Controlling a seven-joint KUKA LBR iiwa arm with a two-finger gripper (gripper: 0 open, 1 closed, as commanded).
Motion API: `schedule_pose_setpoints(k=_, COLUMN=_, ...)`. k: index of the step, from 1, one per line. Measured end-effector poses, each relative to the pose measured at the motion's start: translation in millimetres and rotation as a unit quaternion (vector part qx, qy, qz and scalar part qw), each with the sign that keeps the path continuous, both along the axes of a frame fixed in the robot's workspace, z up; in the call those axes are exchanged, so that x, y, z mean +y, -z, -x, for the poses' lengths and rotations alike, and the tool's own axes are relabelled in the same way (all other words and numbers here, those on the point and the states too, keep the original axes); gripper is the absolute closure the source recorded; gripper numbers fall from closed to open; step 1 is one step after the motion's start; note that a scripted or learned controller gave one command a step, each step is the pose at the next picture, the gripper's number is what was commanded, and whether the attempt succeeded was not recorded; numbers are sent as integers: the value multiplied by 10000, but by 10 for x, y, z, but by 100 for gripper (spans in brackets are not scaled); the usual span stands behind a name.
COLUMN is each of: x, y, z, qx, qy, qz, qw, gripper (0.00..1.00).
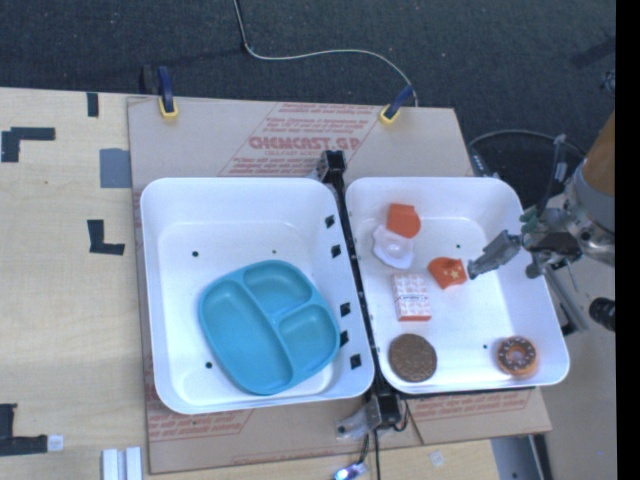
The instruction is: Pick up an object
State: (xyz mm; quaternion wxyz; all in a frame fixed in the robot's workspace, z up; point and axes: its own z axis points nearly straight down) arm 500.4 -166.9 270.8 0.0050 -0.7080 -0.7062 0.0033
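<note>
The hand [492, 255] reaches in from the right over the right bin [540, 298], its dark tip just beside a small orange block [447, 271]. It's too dark and small to say whether the tip is spread or pinching, and contact with the block is hard to judge. Beyond that: a crumpled white thing [393, 248], an orange cup [402, 220], a red-printed box [412, 297], a brown cookie [412, 357] and a donut [517, 355]. The left bin [170, 218] holds a blue tray [268, 324]. The arm is cut off at the frame's right edge.
</note>
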Motion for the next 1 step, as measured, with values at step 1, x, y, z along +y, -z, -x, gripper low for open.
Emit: schedule_pose_setpoints(k=1, x=4, y=-53, z=-20, qx=-52, qy=-19, qz=12, qw=10000, gripper=0)
